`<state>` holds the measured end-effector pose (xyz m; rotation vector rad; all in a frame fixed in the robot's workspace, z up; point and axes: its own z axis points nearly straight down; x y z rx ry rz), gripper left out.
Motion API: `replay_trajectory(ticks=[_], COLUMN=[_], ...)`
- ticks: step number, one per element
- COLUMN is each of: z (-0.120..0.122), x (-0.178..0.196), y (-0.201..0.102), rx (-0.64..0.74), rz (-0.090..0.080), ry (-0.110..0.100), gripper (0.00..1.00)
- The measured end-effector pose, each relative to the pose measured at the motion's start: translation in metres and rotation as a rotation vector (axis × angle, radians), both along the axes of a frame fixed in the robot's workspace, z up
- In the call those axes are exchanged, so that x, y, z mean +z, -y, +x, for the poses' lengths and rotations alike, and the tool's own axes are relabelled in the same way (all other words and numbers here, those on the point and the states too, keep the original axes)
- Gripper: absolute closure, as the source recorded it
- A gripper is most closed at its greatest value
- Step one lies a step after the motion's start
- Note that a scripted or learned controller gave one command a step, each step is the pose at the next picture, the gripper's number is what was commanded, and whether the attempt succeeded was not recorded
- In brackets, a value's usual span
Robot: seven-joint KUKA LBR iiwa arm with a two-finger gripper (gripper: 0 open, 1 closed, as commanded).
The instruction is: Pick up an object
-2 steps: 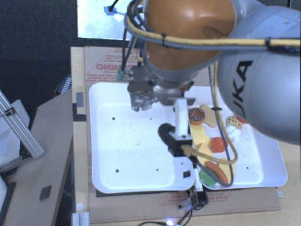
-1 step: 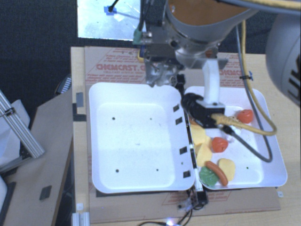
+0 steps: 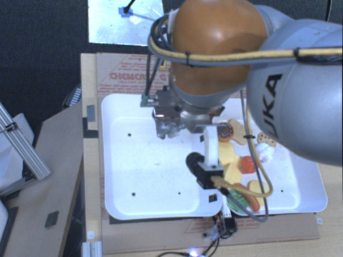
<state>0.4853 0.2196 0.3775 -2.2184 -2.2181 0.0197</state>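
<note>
Camera view: tool over bare part of white bin, open or closed unclear.

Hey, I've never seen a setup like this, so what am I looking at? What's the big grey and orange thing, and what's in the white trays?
The big thing is a robot arm, grey with an orange band, reaching in from the right. The picture comes from a single camera fixed above the bench, looking down at a slant.

Under the arm, two shallow white bins sit side by side on cardboard. The right bin holds a small heap of things: yellow pieces, a red piece, a round brown piece and something green near the front edge.

The arm's jaws hang low over the back of the left bin. I cannot tell whether they hold anything.
</note>
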Motion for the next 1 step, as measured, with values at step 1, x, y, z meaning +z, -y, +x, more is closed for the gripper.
replay_trajectory(ticks=[1], z=[0.0084], x=[-0.0819], y=[0.0329], rx=[-0.003], rz=[0.002], ry=[0.006], gripper=[1.0])
